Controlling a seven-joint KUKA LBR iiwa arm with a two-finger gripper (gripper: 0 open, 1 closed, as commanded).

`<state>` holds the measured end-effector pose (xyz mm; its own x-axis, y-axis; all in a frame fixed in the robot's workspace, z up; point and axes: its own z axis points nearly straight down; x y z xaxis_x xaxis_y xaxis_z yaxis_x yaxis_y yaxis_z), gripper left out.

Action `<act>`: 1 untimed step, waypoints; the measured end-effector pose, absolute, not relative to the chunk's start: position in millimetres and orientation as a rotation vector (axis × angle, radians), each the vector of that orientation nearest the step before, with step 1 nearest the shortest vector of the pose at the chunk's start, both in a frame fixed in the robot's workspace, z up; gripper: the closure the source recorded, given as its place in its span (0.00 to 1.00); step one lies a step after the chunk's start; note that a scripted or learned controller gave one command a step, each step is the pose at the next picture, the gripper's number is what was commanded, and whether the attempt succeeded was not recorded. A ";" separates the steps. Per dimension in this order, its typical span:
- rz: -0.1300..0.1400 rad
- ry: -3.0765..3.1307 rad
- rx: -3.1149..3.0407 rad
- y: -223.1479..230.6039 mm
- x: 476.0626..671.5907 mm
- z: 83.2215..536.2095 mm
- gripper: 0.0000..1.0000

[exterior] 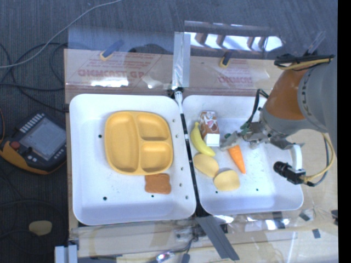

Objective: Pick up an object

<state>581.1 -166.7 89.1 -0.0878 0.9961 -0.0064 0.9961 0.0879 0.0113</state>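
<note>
Nothing lifted yet: gripper [235,138] hovers just above the carrot [236,159], grasp impossible to tell, pickup remains undone.

two white bins [82,163], one yellow divided plate [138,142], one toast slice [158,184], one banana [199,140], one carrot [236,159], two potatoes [206,165]

Even, bright light falls from above on my bench, and both white bins [131,212] read nearly blown out with only soft, faint shadows under their contents. Hard glare streaks the clear plastic sheet [137,70] behind the bins and a shiny strip [236,40] at the top. The dark carpet [33,32] stays dim. My arm [307,97] looks slightly soft; the whole frame is somewhat grainy.
</note>
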 end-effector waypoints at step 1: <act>-0.001 2.315 2.124 -128.3 564.3 170.7 0.00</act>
